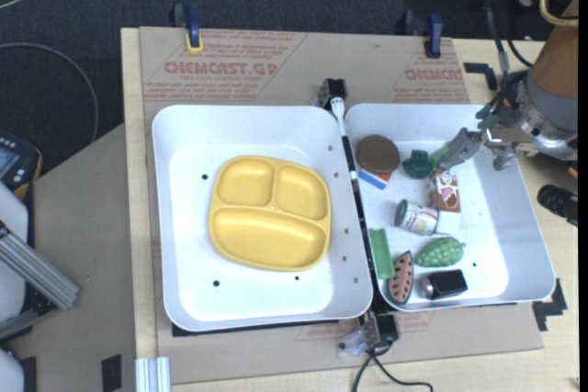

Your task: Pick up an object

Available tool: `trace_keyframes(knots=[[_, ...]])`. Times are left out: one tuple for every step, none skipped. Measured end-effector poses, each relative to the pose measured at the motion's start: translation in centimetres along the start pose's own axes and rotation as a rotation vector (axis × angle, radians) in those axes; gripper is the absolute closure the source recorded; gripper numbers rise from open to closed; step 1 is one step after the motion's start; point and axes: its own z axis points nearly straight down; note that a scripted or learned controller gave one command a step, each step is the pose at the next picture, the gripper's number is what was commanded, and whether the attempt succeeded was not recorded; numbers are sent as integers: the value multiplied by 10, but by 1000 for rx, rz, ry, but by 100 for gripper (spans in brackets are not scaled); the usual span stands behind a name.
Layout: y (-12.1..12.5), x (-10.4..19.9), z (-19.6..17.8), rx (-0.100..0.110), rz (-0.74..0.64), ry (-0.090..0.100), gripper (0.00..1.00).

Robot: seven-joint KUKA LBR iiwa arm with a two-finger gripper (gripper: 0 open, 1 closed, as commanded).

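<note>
Tool [448, 156] over right bin [514, 280], far side, beside green item [419, 164]; finger state cannot tell; yellow tray [270, 212] in left bin [175, 197].

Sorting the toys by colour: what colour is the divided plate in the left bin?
Yellow: the three-compartment plastic divided plate is plain yellow all over, seen best in the camera view.

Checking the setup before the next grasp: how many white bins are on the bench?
2. The left bin holds a yellow divided tray; the right bin holds the small objects, with the gripper over its upper part.
</note>
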Motion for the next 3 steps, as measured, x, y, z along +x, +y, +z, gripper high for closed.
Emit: trace_keyframes(knots=[[-62, 54, 146, 6, 1, 3, 0], [-58, 52, 131, -4, 2, -1, 100], [-32, 129, 14, -16, -10, 2, 100]])
